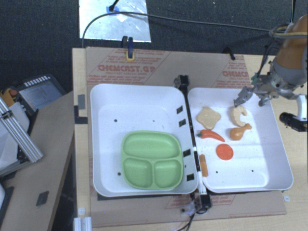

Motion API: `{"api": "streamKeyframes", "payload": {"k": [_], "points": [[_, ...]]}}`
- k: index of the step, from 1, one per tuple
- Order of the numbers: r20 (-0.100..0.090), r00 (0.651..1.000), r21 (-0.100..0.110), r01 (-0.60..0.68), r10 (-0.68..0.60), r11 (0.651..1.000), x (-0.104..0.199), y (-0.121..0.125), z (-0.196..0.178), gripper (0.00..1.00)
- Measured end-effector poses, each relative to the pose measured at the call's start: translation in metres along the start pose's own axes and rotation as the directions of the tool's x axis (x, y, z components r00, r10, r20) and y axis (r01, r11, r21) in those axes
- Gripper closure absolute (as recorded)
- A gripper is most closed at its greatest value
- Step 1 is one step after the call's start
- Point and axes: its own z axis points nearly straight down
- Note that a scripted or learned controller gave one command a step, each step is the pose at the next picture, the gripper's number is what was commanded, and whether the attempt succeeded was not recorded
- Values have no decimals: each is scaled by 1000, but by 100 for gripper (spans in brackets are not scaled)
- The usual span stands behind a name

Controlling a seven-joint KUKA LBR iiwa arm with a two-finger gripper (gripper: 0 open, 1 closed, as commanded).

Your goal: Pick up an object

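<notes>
In the right bin (pixel 274 165) lie several toy foods: a beige bread slice (pixel 208 117), a red chili pepper (pixel 212 135), a red tomato slice (pixel 224 151), a tan chicken drumstick (pixel 239 131) and a pale curved piece (pixel 237 114). An orange carrot stick (pixel 203 165) lies by the bin's left wall. My gripper (pixel 252 97) hangs over the bin's far right part, just above the pale curved piece. Its two fingers are spread apart, with nothing between them.
The left bin (pixel 108 105) holds a green divided plate (pixel 151 159) in its near half. A black divider with clips runs between the bins. Cables cross the back of the bench, and a metal plate (pixel 114 12) lies behind it.
</notes>
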Motion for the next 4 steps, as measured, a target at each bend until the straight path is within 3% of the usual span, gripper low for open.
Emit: {"api": "streamKeyframes", "payload": {"k": [1,3,4], "points": [[3,1000,-13,3,-3,1000,0,3,-8,0],[3,1000,-11,5,-5,1000,-2,10,94,0],[4,1000,-14,5,-5,1000,-2,11,92,0]]}}
